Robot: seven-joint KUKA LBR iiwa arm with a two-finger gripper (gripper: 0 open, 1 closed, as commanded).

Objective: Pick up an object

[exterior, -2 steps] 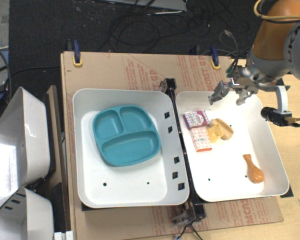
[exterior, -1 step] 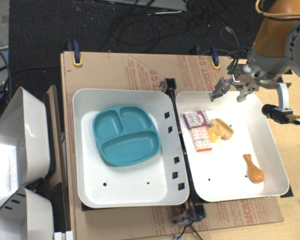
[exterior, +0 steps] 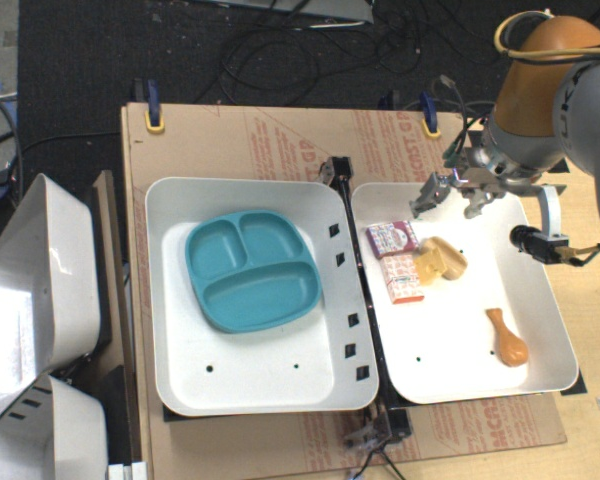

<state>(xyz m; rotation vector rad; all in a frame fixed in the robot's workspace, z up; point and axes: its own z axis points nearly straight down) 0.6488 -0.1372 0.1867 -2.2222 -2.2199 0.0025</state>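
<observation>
My gripper point(exterior: 452, 203) hangs over the upper part of the right bin point(exterior: 540, 298), its two fingers spread apart with nothing between them. Just below and left of it lie a small purple packet point(exterior: 391, 237) and a pink and white packet point(exterior: 404, 277), side by side. A tan lumpy object point(exterior: 439, 260) rests right of them, below the gripper. Farther down the same bin sits an orange-brown gourd-shaped toy point(exterior: 506, 338).
The left bin point(exterior: 170, 298) holds a teal divided plate point(exterior: 252, 270). A black divider point(exterior: 358, 268) runs between the two bins. Clamps point(exterior: 155, 118) pin the cardboard at the bench's back edge. White tubs point(exterior: 35, 268) stand at the far left.
</observation>
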